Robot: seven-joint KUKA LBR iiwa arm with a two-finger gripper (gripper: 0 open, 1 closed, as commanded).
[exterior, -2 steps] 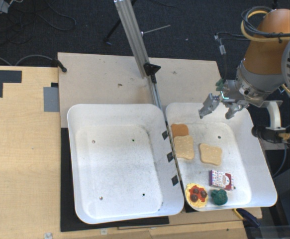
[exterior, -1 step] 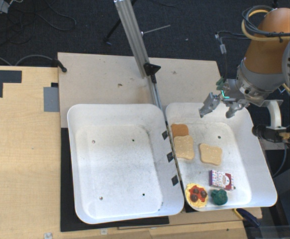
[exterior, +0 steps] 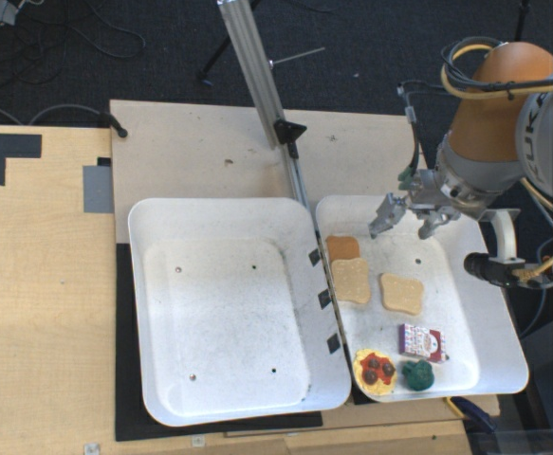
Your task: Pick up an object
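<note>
Left bin [exterior: 162,245], right bin [exterior: 485,349]. Right bin, L to R: brown slice [exterior: 342,247], bread slice [exterior: 351,281], second bread slice [exterior: 402,294], all below-left of the pincer [exterior: 412,218], apart from it. Pincer open, gripping nothing, above bin's far end.

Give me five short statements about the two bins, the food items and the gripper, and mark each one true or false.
1. All the food items lie in the right bin. True.
2. The gripper holds a bread slice between its fingers. False: nothing is between its open fingers; it hovers over the bin's far end.
3. Two bread slices, one by the divider and one to its right, lie side by side. True.
4. The green item lies in the left bin. False: it lies at the right bin's near edge, beside the pizza piece.
5. The brown piece lies just beyond the slice by the divider. True.
</note>
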